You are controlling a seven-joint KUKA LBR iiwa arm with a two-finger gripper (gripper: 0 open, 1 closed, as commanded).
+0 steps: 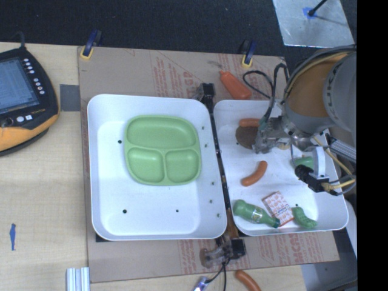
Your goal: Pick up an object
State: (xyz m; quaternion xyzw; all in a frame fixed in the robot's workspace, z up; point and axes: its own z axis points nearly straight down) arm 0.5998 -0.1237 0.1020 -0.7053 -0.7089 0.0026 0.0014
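Tool (265, 139) hangs over a dark brown round object (245, 137) at the right white bin's (330, 214) far-left corner; finger state unclear. Nearby wall could block its grasp.

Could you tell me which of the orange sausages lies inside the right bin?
The sausage in the middle of the right bin; another sausage lies outside, beyond its far edge.

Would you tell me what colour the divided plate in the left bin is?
The divided plate is light green, seen best in the camera view, lying in the white left bin.
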